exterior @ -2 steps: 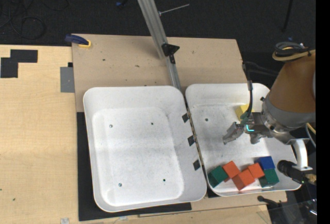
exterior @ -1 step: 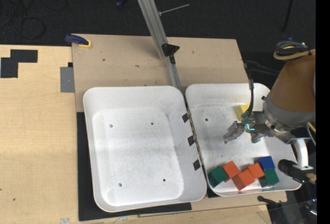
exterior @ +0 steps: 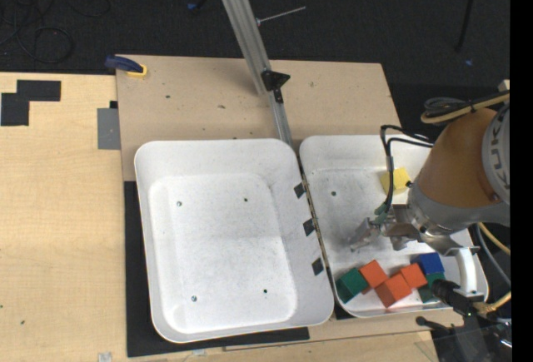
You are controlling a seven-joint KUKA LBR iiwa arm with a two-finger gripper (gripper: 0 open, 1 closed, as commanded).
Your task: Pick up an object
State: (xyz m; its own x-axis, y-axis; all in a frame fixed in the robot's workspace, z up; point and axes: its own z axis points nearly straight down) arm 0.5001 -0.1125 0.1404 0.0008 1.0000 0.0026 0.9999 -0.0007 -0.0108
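Nearest the camera, along the lower right of the frame, the blocks lie packed in the bottom corner of the right bin [exterior: 350, 165]. From left to right: a green block [exterior: 353, 283], an orange block [exterior: 373, 272], a larger orange block [exterior: 400, 285] and a blue block [exterior: 430, 265]. A yellow block [exterior: 398, 179] sits apart, higher up near my arm [exterior: 462, 173].

My gripper [exterior: 372, 229] hangs low over the bin floor just above and left of the cluster. I cannot tell how far the jaws stand apart from this angle, and I see no block between them.

Risks, as I judge them:
- The blocks touch or nearly touch, so a finger may land on a neighbour and push the group instead of straddling one.
- The cluster sits against the bin wall; a descent there may strike the rim.
- The orange blocks lie skewed, so the jaws may close on corners and slip.

The left bin [exterior: 221, 244] is at centre frame.
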